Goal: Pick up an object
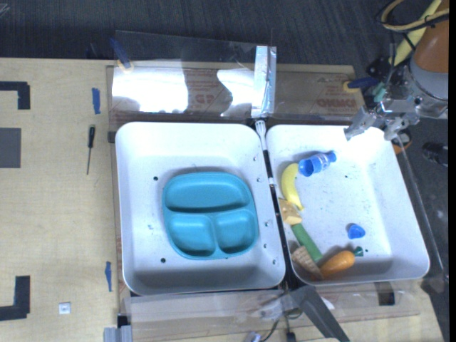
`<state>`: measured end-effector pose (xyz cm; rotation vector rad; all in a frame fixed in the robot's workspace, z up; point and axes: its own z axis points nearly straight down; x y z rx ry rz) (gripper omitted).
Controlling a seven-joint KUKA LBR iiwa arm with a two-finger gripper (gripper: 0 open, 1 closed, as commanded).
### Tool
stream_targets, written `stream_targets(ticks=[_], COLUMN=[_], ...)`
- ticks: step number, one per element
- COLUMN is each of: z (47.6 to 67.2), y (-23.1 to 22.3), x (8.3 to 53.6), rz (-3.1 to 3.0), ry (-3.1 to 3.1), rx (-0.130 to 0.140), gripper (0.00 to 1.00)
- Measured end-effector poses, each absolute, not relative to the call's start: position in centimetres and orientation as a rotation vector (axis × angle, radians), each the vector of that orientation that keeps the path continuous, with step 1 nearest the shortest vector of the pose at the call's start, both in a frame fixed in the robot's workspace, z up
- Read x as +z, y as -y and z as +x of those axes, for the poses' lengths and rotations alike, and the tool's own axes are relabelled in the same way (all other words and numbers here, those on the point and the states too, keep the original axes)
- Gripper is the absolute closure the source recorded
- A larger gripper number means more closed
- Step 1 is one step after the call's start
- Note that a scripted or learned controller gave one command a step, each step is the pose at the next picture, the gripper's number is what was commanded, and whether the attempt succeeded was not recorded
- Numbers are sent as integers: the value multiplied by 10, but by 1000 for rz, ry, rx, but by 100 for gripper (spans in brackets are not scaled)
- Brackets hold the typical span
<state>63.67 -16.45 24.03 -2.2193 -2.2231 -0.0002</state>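
The gripper (375, 125) is hanging over the far right corner of the right bin (399, 184), near its rim. Whether the fingers are open or closed cannot be told, and nothing is showing between them. Above it, the arm's orange band (432, 48) is sitting at the top right edge of the view.

All the loose things are lying in the right bin. A yellow banana (289, 184) is lying along the bin's left wall, its long axis running from far to near with a slight curve, its near end browned. Just beside its far end a small blue bottle (316, 164) is lying on its side, its long axis slanting, the pale cap end pointing up and to the right. Below the banana a green stick-shaped thing (305, 237) is running diagonally toward the near right. At the near wall an orange carrot-shaped thing (337, 261) is lying with its long axis nearly level, a small green tip at its right end, touching a tan, textured thing (305, 259) to its left. A small blue piece (355, 231) is sitting apart from these, toward the bin's right.

The left bin (135, 191) is holding a teal divided tray (210, 214), one long section at the far side and two smaller ones nearer. Both bins are resting on the desk (50, 212).
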Motion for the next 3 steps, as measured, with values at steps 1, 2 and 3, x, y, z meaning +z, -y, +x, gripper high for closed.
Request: stream_targets(ticks=[1,2,3], z=[587,629,651], y=[165,131,136], x=[143,88,86], rz=[-2299,-2214,-2239], ry=[2128,2239,2190], rx=[10,-5,10], gripper=[0,0,0])
